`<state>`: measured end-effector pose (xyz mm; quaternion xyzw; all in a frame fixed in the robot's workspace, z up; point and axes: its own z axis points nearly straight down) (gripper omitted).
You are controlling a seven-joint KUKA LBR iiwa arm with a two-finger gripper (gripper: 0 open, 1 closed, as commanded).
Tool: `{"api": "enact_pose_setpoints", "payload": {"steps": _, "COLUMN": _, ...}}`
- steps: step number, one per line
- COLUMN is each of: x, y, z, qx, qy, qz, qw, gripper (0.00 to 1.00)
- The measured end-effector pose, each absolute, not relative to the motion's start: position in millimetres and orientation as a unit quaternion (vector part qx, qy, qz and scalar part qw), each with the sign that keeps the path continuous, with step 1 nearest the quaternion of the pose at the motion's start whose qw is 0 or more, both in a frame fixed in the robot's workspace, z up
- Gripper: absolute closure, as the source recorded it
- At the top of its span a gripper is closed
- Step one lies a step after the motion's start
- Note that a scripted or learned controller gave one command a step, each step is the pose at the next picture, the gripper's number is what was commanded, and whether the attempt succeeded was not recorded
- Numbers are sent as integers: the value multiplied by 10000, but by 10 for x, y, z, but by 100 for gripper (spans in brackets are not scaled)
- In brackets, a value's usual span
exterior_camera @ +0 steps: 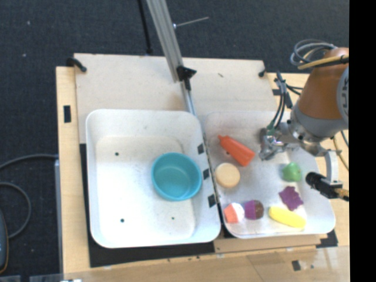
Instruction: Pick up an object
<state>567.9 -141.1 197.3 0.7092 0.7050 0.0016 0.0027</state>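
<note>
Claw over the right bin

The claw (pixel 269 146) hangs low in the right bin (pixel 258 231); how far it is open cannot be told. Just beside it lies the orange carrot-shaped piece (pixel 236 148), tilted, with a green ball (pixel 291 171) nearby.

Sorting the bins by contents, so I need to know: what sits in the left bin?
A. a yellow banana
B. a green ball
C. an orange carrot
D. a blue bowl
D: the blue bowl is in the left bin, while the other toys lie in the right bin.
</note>
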Motion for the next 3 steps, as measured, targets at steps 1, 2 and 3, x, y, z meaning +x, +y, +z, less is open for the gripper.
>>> {"api": "enact_pose_setpoints", "payload": {"steps": 1, "x": 5699, "y": -1426, "z": 2496, "qx": 7061, "qy": 7081, "qz": 22, "qw": 38, "gripper": 100}}
{"api": "enact_pose_setpoints", "payload": {"steps": 2, "x": 5891, "y": -981, "z": 2541, "qx": 7045, "qy": 7097, "qz": 13, "qw": 8, "gripper": 100}}
{"api": "enact_pose_setpoints", "payload": {"steps": 3, "x": 6084, "y": -426, "z": 2585, "qx": 7044, "qy": 7098, "qz": 15, "qw": 5, "gripper": 100}}
